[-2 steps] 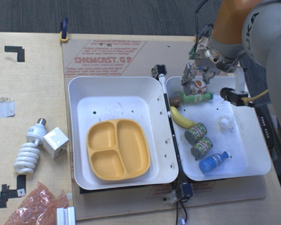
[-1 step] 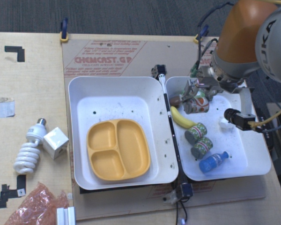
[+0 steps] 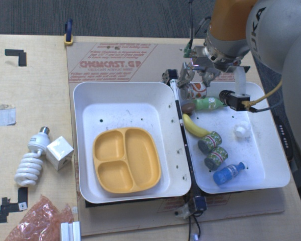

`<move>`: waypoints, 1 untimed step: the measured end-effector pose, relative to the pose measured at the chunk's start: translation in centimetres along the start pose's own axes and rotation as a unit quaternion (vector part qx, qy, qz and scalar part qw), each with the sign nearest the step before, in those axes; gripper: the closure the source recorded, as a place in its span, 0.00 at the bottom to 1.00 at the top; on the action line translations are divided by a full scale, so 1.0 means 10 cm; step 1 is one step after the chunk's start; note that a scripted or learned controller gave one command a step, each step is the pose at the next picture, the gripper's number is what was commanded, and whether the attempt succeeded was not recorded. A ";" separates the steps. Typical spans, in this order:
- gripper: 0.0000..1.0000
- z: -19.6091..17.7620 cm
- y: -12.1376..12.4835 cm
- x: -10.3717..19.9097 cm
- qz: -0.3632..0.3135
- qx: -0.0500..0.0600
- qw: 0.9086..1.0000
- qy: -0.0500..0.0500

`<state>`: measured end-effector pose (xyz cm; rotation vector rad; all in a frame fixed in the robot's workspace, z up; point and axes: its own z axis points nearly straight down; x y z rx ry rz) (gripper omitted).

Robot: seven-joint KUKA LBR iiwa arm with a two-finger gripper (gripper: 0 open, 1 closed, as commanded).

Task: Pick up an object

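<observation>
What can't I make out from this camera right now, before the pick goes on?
- Gripper: blurred, under the wrist; whether it holds anything cannot be told.
- Orange-white item at the right bin's far edge: partly behind the gripper, unidentifiable.
- Green bottle: its left end blurs into a dark object.
- Red mesh bag: cut off by the bottom edge.
- Small white item: too small to identify.

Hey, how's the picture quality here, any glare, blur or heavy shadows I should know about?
Camera view: lighting even, shadows soft; the white bins are bright but keep detail; the yellow plate and banana are sharp; the gripper area is cluttered and slightly soft; the arm looms large from nearness.
</observation>
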<state>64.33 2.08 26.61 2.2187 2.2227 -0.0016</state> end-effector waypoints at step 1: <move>1.00 0.06 -0.62 -0.09 0.002 0.000 1.000 0.000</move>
